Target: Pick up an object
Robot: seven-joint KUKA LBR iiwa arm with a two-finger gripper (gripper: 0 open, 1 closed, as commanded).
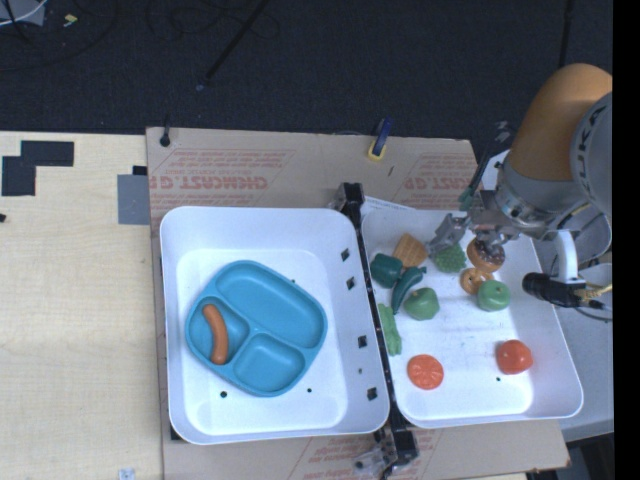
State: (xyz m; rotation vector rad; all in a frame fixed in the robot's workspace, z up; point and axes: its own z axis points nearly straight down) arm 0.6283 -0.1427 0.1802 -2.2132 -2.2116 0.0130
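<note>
Orange tomato (pixel 425 372) lies clear; jaws (pixel 480 236) blurred among toys.

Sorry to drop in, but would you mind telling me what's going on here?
A robot arm reaches in over the right bin, its end effector low among toy foods near the far side, by a small brown piece and a green one. I can't see anything gripped. Two red-orange pieces lie nearer the front. The left bin holds a blue plate with a sausage.

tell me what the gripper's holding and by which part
Cannot be told. The gripper sits low over the toys at the right bin's far end, right above an orange-brown piece.
</note>
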